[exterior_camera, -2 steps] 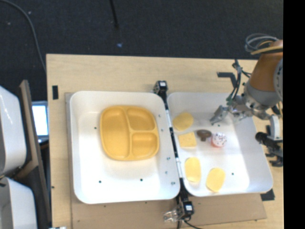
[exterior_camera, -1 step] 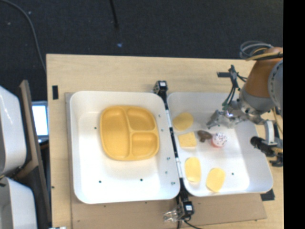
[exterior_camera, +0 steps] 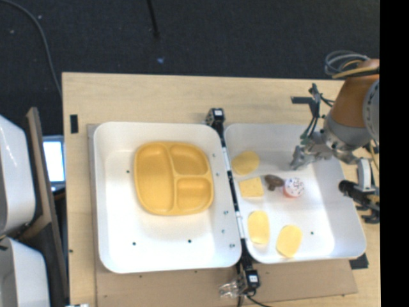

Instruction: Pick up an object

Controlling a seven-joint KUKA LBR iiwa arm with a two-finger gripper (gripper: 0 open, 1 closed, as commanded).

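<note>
The arm's end effector (exterior_camera: 300, 158) is hovering over the far part of the right bin (exterior_camera: 332, 235), and whether it is wide or narrow cannot be told from this slanted overhead view; nothing is showing in its grip. Taking that right bin as the landmark, the loose objects are all lying on its floor. A small white and red object (exterior_camera: 293, 187) is sitting near the bin's middle, just below and slightly left of the end effector and apart from it. A small brown object (exterior_camera: 274, 181) is lying just beside it on the left. Toward the bin's left wall, a round yellow piece (exterior_camera: 245, 163) is resting at the far end, and a squarish yellow piece (exterior_camera: 251, 188) is lying just in front of it. Two oval yellow pieces are lying near the bin's near edge, one (exterior_camera: 258, 227) by the left wall and the other (exterior_camera: 289, 240) just to its right. Left of the right bin, the left bin (exterior_camera: 115, 248) is carrying a yellow divided tray (exterior_camera: 173, 178). Both bins are sitting on the wooden desk (exterior_camera: 80, 94).
</note>
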